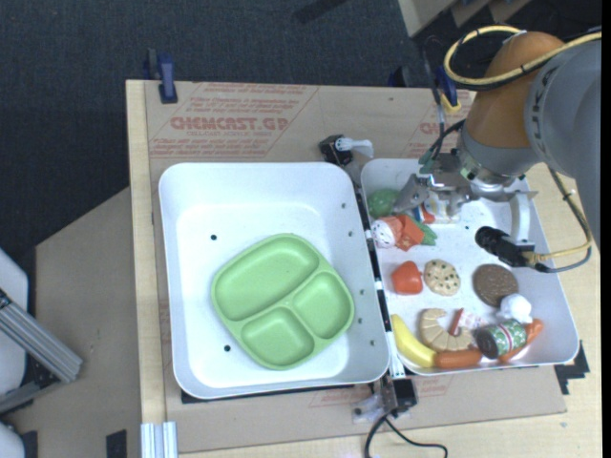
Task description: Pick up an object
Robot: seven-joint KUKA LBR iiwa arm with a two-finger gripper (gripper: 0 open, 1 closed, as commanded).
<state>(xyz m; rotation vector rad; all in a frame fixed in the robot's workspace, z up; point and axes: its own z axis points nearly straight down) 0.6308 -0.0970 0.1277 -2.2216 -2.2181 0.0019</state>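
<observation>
Over at the far end of the right bin (563, 337), tool (434, 194) hanging low among the toy food, right above the green piece (383, 201) and the red-and-white piece (396, 232). Can't tell whether it's apart or together, too much wrist hardware in the way from this angle. Nothing visibly clamped, so calling the pick not done yet: looks like the reach-in stage, with the actual grab and lift left to go.

Candidates all sitting loose in that right bin: red tomato-ish lump (408, 277), speckled cookie (441, 277), flat brown disc (495, 283), white ball (516, 306), yellow banana (410, 343) along the near-left corner, a tan ridged pastry thing (437, 327), an orange-red sausage (458, 358), and a small green-labelled bottle (501, 337) lying on its side. Mostly smooth moulded plastic by the look of it, rounded and probably slippery; flat ones likely hard to pinch.

Left bin (181, 198) carrying just a pale green divided tray (282, 299), three compartments, matte and shallow. Both bins glossy white with soft rounded corners, parked on a brown printed-board surface (239, 122).
</observation>
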